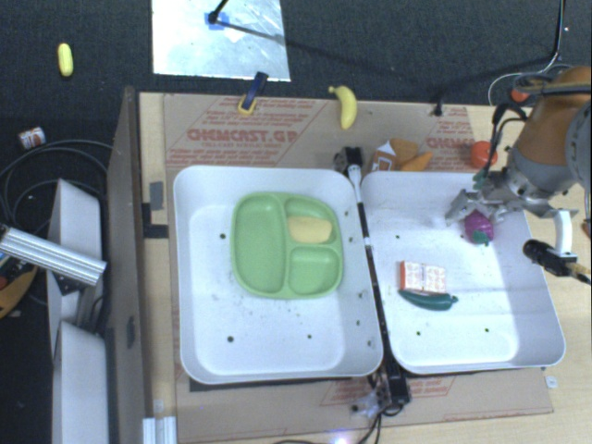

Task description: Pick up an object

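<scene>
Right now my fingers (481, 209) hang over the far right part of the right white bin (518, 340), splayed out in grey prongs just above a small purple-and-green toy vegetable (478, 227). They look spread apart — nothing sits between them, and whether they touch the purple piece I cannot tell. My grey arm with its orange band (546, 128) comes in from the right edge.

Nearer the middle of the same bin lies a small orange-and-white box (423, 276), and just beside it, on its near side, a dark green pepper-shaped toy (430, 299) — the two are touching or very nearly so.

Across the divider, the left white bin (213, 340) holds a pale green plastic tray with three compartments (268, 248); a yellow block (310, 230) rests in its upper right compartment.

Beyond the bins, on the cardboard-covered surface (277, 128), a yellow banana (346, 106) lies near the far edge, with an orange ball (481, 154) off to its right.
</scene>
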`<state>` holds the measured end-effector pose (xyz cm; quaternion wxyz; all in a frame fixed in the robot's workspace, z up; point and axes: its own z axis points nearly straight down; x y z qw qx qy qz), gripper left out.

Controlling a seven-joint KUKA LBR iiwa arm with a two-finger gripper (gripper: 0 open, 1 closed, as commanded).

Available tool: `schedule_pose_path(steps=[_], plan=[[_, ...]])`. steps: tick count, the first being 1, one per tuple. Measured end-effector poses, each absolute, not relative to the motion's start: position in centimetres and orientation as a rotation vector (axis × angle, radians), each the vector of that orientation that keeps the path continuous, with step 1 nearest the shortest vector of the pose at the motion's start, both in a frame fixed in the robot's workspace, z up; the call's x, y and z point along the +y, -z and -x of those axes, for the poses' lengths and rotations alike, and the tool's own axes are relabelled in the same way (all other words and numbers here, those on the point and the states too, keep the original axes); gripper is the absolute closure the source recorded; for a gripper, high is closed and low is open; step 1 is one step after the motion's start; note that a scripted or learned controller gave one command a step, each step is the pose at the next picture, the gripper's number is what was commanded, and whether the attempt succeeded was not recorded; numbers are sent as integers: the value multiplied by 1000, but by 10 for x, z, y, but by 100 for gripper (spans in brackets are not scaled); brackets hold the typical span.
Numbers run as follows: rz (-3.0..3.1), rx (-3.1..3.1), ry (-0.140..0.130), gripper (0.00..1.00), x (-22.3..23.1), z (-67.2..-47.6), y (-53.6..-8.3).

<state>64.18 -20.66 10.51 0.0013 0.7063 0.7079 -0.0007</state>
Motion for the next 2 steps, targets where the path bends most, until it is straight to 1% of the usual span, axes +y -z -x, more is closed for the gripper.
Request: schedule_pose_path(steps=[1,2], plan=[[-2213,2219,-4,100,-207,-644,-117],[-2197,2218,-16,100,-116,-615,-92]])
